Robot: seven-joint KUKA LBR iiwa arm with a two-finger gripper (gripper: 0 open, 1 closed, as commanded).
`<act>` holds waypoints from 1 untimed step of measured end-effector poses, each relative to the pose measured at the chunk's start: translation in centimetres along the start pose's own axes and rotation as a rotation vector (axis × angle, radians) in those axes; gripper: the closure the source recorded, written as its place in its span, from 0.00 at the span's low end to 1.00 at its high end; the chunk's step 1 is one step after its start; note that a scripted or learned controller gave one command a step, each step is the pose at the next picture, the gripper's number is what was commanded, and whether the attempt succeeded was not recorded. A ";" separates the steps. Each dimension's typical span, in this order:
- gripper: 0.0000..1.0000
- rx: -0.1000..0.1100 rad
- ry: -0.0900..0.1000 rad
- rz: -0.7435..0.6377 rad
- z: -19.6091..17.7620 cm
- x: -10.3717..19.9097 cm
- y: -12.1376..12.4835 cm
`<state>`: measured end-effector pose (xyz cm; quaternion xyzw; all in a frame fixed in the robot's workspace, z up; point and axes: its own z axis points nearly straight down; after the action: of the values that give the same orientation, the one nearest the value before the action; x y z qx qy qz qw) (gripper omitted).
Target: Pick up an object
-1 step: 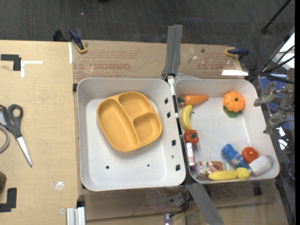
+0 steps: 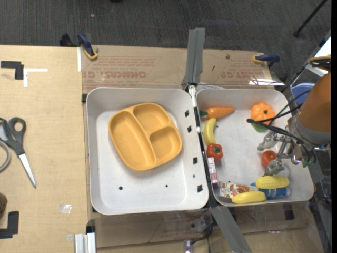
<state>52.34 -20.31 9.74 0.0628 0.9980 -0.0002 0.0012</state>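
Observation:
My gripper (image 2: 272, 154) reaches into the right bin (image 2: 237, 157) from the right edge and is low over its right side. It is open, and its metal fingers (image 2: 269, 139) stand on either side of a small red tomato-like toy (image 2: 267, 157) that rests on the bin floor. Just below it lie a corn cob (image 2: 272, 182) and a yellow banana (image 2: 248, 196), with a blue item (image 2: 279, 192) between them. An orange pumpkin (image 2: 261, 111) sits at the back right. A carrot (image 2: 220, 111), a second banana (image 2: 209, 130) and a red pepper (image 2: 214, 151) lie along the left wall.
The left bin (image 2: 100, 157) holds a yellow divided plate (image 2: 145, 135). A pink marker (image 2: 212, 172) and a small printed box (image 2: 233, 189) lie at the right bin's front left. Scissors (image 2: 18, 146) rest on the bench at far left. Black cables (image 2: 274, 119) cross above the pumpkin.

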 end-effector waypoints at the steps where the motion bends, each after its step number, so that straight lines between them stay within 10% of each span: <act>1: 0.00 0.002 -0.019 0.147 0.0 2.9 0.4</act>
<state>49.54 -19.58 9.74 0.1359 0.9907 -0.0019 0.0108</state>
